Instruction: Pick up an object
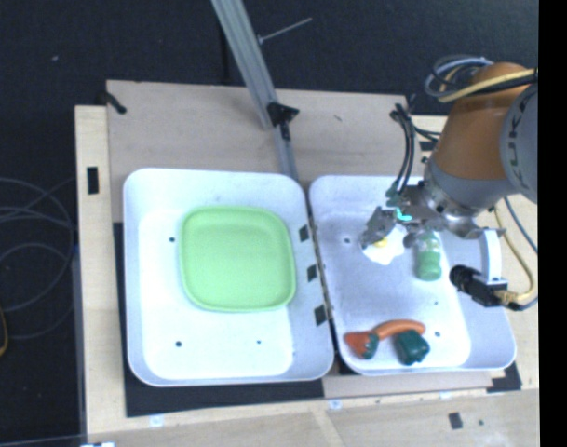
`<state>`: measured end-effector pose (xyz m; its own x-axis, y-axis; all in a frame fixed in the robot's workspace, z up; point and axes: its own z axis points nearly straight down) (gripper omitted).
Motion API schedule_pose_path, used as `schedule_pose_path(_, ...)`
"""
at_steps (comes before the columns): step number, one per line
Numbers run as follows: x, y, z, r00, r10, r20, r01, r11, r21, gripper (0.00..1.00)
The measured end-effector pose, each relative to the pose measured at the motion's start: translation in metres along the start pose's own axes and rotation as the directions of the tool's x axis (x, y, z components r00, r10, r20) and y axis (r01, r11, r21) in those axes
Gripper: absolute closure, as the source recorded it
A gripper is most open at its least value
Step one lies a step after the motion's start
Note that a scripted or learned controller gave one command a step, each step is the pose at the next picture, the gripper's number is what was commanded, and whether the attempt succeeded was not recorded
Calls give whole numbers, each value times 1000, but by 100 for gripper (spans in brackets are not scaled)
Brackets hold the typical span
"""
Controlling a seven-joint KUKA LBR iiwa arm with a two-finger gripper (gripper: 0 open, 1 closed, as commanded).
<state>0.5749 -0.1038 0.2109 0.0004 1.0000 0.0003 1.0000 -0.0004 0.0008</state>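
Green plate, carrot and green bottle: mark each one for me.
Green plate (236,258), camera view, middle of its flat face.
Carrot (395,329), camera view, middle of its orange body.
Green bottle (428,260), camera view, middle of its body.

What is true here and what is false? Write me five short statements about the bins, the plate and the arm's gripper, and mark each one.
1. The green plate lies in the left bin. True.
2. The orange carrot-like toy sits on the green plate. False: it lies in the right bin, near its front edge.
3. The gripper is over the right bin. True.
4. The light green bottle lies in the left bin. False: it is in the right bin, beside the gripper.
5. A dark green object lies next to the orange toy. True.
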Motion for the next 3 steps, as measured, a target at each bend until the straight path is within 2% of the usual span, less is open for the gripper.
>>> schedule_pose_path(1,0,0,0,1000,0,0,0,1000,0,0)
schedule_pose_path(3,-6,-2,112,1000,0,1,0,1000,3,0)
